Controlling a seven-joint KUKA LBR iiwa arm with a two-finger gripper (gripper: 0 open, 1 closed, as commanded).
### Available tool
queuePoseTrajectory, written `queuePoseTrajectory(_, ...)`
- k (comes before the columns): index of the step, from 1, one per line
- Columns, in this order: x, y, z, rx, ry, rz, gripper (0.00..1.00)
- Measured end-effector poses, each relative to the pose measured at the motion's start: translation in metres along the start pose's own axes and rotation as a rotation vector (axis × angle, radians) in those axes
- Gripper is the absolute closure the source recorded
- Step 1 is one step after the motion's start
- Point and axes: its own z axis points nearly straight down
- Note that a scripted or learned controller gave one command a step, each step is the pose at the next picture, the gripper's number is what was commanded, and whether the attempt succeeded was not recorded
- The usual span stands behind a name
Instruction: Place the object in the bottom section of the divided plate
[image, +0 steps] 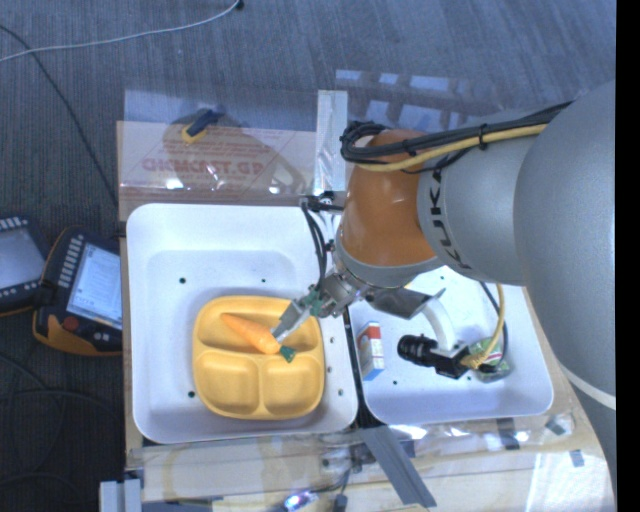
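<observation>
A yellow divided plate (225, 385) lies in the left white bin (160, 250). It has one long section on the far side and two smaller sections on the near side. An orange carrot (248, 332) lies slanted in the far section. My gripper (288, 336) hangs over the plate's right part, right at the carrot's right end. The arm's wrist hides how the gripper meets the carrot.
A small white and red tube (372, 350) lies in the right bin (520, 400) near its left wall. The arm's orange band (390, 215) and grey body cover much of the right bin. A handheld controller (80, 290) sits left of the bench.
</observation>
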Motion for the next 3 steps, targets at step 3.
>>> queuePoseTrajectory(3, 0.0, 0.0, 0.0, 0.0, 0.0, 0.0, 0.0)
